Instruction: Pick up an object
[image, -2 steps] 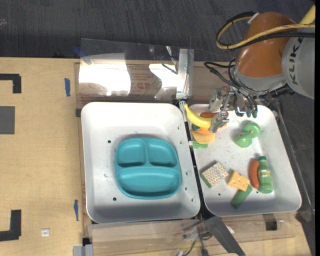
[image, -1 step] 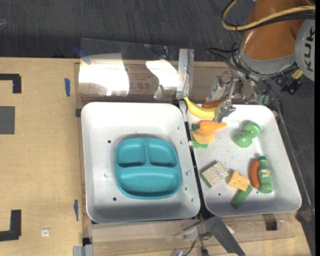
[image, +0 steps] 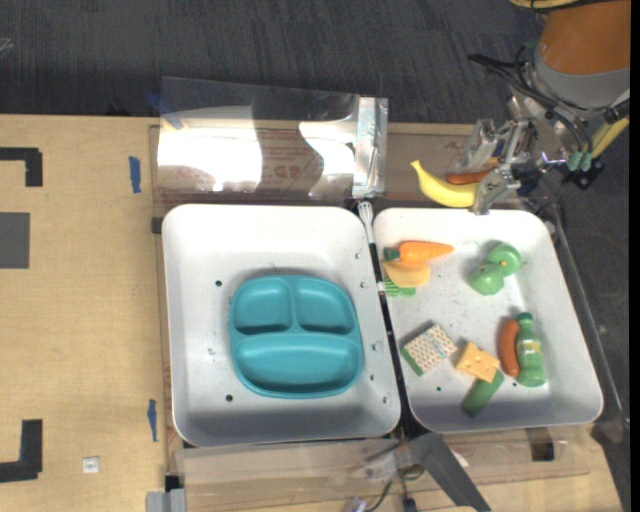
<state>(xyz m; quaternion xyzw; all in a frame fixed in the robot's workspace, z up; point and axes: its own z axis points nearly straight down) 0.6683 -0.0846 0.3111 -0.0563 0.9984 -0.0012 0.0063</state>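
We see the gripper (image: 487, 178) at the far right, above the right bin's (image: 570, 300) far rim, arm reaching in from the upper right. It seems to hold a banana (image: 443, 187), though clutter blurs the fingers. A carrot (image: 425, 251) lies nearer.

Pincer (image: 487, 178) above right bin (image: 570, 330) back rim, gripping banana (image: 444, 187) (yellow, lifted clear).
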